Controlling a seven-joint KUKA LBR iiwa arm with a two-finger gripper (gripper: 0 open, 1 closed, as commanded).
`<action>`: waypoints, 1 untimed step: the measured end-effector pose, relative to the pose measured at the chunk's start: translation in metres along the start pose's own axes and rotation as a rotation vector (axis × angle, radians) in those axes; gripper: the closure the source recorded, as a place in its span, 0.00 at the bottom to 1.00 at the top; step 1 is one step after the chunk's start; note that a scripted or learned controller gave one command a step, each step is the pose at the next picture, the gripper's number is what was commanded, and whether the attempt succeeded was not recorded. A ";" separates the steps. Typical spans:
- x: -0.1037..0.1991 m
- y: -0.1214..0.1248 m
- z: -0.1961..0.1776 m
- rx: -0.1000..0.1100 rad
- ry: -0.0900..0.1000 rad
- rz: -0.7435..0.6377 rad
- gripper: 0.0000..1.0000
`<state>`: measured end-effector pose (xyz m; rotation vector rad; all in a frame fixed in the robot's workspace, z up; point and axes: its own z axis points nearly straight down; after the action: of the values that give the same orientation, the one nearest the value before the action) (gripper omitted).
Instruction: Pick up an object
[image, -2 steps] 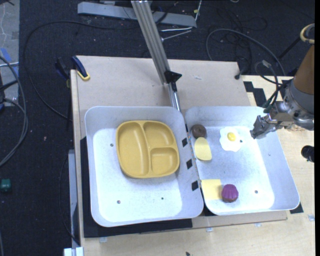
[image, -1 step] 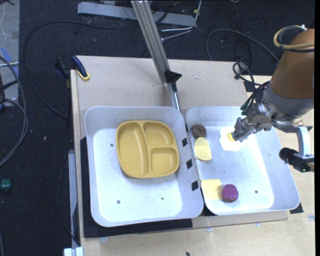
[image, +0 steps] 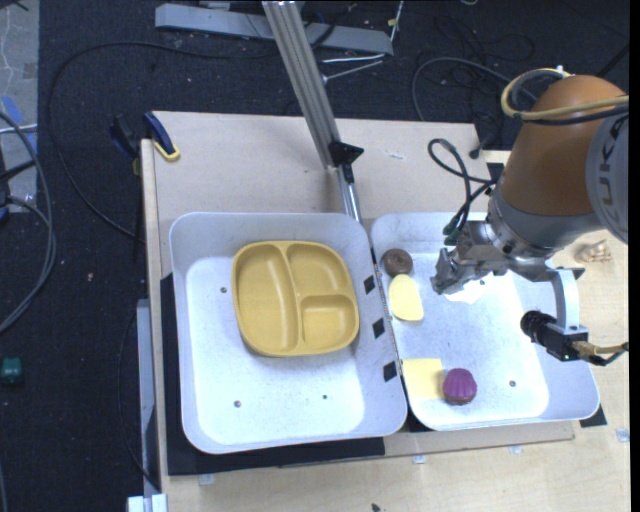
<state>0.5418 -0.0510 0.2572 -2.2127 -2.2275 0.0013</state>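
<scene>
The right bin (image: 520, 330) holds a small brown round object (image: 397, 262) near its back left corner. Just in front of it lies a pale yellow oval piece (image: 405, 298). Toward the front sit a yellow block (image: 422, 377) and a purple rounded object (image: 459, 386), side by side. My gripper (image: 452, 276) hangs over the back middle of the right bin, to the right of the oval piece and apart from it. Nothing shows between its fingers.
The left bin (image: 200, 350) bears a yellow divided plate (image: 296, 297). A metal pole (image: 310, 85) slants down to the bins' shared back edge. A black clamp with a cable (image: 555, 336) hangs by the arm over the right bin's right side.
</scene>
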 end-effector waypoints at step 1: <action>0.050 -0.018 0.014 0.001 0.000 0.000 1.00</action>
<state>0.5238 -0.0008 0.2432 -2.2125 -2.2265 0.0027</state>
